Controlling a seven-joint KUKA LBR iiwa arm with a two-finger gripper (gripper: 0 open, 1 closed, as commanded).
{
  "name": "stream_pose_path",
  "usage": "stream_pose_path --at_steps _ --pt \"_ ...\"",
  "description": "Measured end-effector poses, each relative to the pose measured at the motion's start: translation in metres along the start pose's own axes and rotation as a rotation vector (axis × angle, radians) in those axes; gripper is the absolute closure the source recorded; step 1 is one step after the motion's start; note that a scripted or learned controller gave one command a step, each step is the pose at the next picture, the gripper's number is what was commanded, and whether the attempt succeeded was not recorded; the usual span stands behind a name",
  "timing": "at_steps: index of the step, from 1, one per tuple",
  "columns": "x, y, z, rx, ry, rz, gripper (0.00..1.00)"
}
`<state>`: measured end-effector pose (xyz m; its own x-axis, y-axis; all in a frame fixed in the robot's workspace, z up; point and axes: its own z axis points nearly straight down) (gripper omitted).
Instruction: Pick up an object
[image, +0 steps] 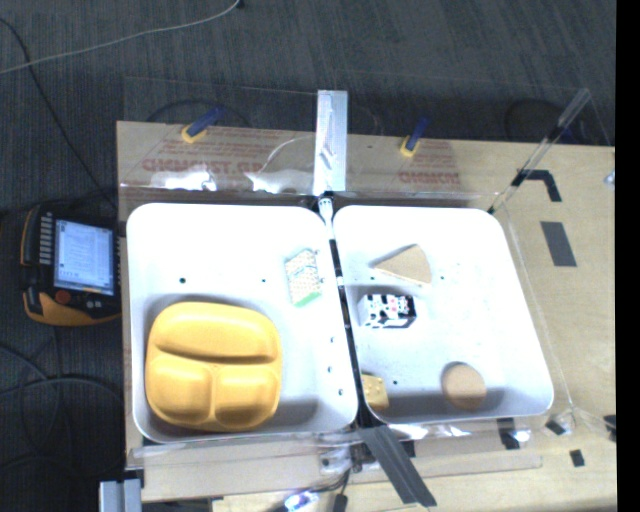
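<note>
Yellow foam block (213, 362) looks too broad for a two-finger grasp and may slip; gripper state cannot be told; round wooden disc (463, 383) could roll.

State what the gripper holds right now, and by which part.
It cannot be told. The yellow block, tan wedge and round brown piece all lie loose in the bins.

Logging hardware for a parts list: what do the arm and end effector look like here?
Cannot tell from this frame. Rig hardware in sight: two white bins side by side, and a yellow-and-black pendant with a lit screen.
</note>
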<state>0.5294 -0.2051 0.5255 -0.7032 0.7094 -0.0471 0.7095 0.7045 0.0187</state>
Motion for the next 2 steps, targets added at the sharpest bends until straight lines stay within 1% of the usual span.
stream_pose_path --at_steps 2 --pt "-0.003 0.002 -0.02 -0.005 -0.01 -0.001 1.0"
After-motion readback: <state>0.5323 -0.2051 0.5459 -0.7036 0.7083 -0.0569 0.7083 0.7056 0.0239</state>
